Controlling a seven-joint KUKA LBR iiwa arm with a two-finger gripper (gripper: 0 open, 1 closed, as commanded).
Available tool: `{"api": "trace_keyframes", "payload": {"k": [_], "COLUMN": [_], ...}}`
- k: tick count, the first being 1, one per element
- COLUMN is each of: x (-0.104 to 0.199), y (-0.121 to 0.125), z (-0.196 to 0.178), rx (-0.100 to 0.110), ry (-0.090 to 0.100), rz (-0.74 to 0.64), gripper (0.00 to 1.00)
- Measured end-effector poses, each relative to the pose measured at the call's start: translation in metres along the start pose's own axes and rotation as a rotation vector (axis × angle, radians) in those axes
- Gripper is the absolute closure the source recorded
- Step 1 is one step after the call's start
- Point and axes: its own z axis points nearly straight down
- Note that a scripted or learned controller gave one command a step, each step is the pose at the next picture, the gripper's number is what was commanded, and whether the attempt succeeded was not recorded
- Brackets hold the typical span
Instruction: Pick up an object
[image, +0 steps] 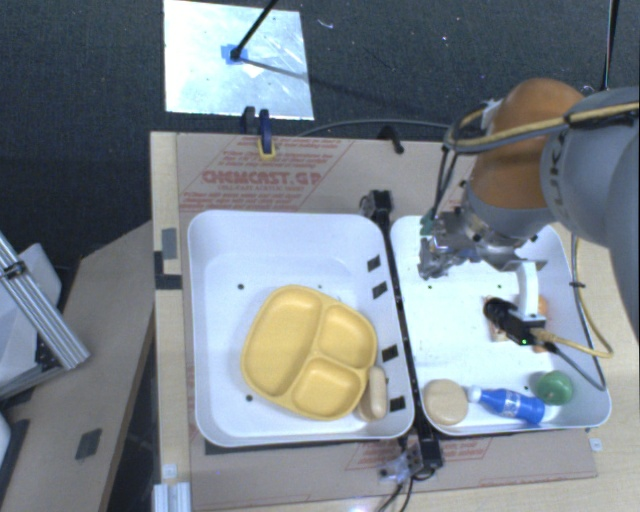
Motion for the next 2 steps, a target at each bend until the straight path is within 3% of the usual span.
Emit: {"api": "trace_keyframes", "payload": {"k": [2], "x": [0.093], "y": [-0.025], "z": [-0.007], "rx": [0.001], "ry": [0.0], "rz": [0.0], "gripper": [1.0]}}
